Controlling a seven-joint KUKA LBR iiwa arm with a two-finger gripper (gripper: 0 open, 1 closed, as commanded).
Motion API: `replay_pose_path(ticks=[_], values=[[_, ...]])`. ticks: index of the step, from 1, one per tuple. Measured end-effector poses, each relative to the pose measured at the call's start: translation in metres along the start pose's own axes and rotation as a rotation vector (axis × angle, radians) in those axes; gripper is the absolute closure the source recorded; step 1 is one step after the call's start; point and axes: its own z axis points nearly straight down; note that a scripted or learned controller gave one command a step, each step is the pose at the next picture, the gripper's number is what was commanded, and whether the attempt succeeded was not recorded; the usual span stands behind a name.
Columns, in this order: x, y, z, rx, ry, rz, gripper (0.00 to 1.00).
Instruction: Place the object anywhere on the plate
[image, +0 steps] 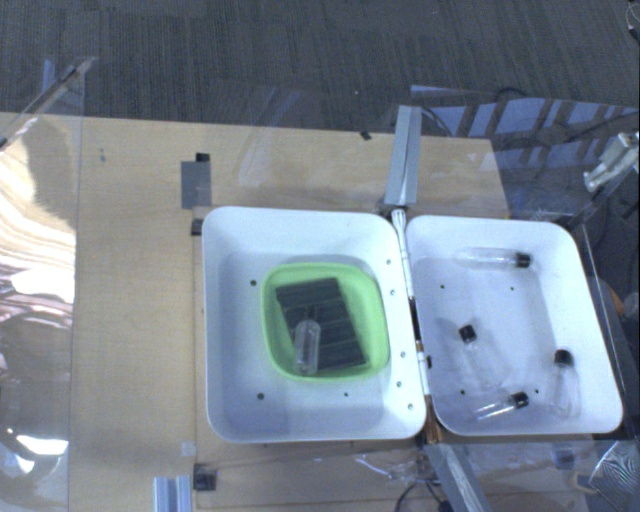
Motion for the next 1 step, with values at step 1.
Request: replay_pose_path(ticks=[1], values=[[0.0137,-0.0422,0.0059,0.002,0.001,0.045,0.0]])
